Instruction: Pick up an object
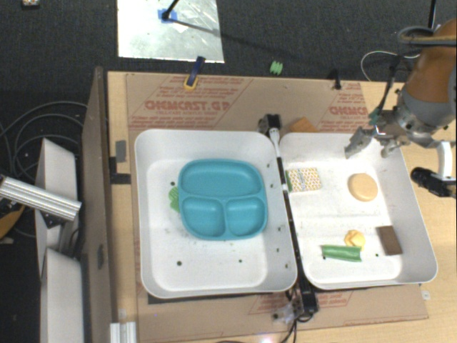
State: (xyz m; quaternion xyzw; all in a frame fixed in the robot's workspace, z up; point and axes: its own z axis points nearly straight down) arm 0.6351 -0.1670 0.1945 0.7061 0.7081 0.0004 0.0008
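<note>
In the left bin (153,213) your blue tray (222,198) half hides something green; the right bin (410,259) holds five objects: speckled packet, tan disc (363,187), brown block, green piece, yellow piece. Gripper (371,143) hovers apart, holding nothing.

Robot arm (430,84), right edge of the frame, upper part.
- Upper section: rounded casing in orange-brown, smooth, no visible markings.
- Band below it: pale grey, curved, matte finish, with a lighter grey rim above the orange part.
- Wrist end: a cluster of grey and silver metal parts, angular, with small brackets.
- Gripper (373,146): grey metal fingers (355,146), short and blunt; detail too small to read.
- Side fitting: a black, elongated attachment (433,181) at the far right with a white piece above it.
- Cables (382,66): thin and dark, looping beside the casing at its left.
</note>
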